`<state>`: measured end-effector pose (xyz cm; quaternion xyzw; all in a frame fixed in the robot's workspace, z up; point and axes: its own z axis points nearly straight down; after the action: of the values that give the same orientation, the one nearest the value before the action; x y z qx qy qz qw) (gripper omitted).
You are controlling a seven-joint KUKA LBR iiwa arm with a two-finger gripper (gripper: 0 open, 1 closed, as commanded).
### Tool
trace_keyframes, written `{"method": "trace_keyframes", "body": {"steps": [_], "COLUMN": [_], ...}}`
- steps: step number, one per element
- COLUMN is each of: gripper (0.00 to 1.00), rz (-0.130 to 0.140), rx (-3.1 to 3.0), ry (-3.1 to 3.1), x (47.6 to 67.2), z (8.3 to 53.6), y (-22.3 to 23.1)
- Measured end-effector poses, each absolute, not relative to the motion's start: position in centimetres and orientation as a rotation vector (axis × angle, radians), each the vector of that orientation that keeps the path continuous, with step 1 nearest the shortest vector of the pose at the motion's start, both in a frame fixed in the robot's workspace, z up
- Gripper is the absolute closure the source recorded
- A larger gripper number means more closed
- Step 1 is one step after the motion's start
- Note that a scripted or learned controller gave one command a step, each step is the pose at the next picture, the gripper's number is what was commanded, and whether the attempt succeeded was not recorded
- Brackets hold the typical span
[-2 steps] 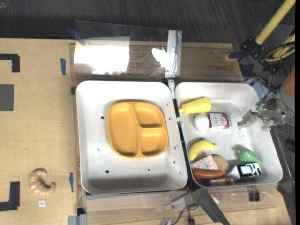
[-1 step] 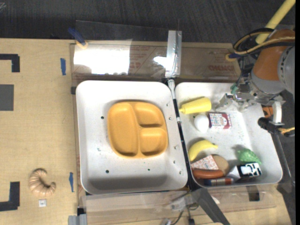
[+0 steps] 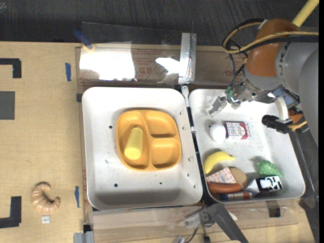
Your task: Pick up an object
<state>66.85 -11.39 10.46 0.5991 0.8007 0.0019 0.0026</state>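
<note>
Hovering over the right bin (image 3: pixel 298 176), the metal pincer (image 3: pixel 223 103) has nothing visible between its fingers; their spread cannot be told.

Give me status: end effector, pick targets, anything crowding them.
End effector over the right bin's far left corner, nothing held. White egg and small carton nearest. Banana, sausage and the rest clustered along the near edge.
</note>
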Motion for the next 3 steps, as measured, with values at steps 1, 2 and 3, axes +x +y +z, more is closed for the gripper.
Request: {"method": "trace_keyframes", "body": {"steps": [1,2,3], "gripper": [0.0,0.0,0.0], "rz": [-0.001,0.009,0.002], "rx": [1.442,1.572,1.832], "ry": [2.784,2.715,2.55], "x": [60.3,58.0,51.6], "z": [8.7,8.9,9.2], "y": [-17.6,-9.5,-12.7]}}
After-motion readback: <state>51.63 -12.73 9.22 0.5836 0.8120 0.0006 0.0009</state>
